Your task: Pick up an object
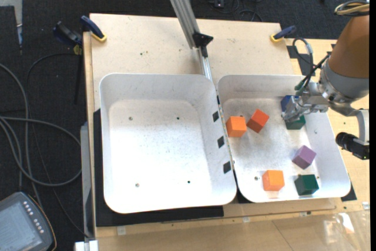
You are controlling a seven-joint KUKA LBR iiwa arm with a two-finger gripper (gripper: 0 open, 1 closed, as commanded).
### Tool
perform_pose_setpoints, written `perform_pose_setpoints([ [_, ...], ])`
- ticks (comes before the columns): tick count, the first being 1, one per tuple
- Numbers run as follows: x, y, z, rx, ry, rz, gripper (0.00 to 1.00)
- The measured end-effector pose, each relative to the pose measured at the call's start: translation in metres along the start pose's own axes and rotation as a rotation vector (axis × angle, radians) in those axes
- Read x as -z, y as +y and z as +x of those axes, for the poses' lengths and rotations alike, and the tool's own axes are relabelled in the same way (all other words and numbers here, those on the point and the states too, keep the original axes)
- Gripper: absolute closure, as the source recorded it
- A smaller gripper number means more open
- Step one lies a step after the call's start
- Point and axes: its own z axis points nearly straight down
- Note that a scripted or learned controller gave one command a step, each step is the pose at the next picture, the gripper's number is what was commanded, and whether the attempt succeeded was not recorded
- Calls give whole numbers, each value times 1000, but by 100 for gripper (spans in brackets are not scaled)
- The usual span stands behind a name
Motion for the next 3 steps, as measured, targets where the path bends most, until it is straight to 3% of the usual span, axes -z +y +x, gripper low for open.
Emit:
perform_pose_setpoints([
  [3,24,21,163,5,4,6,100],
])
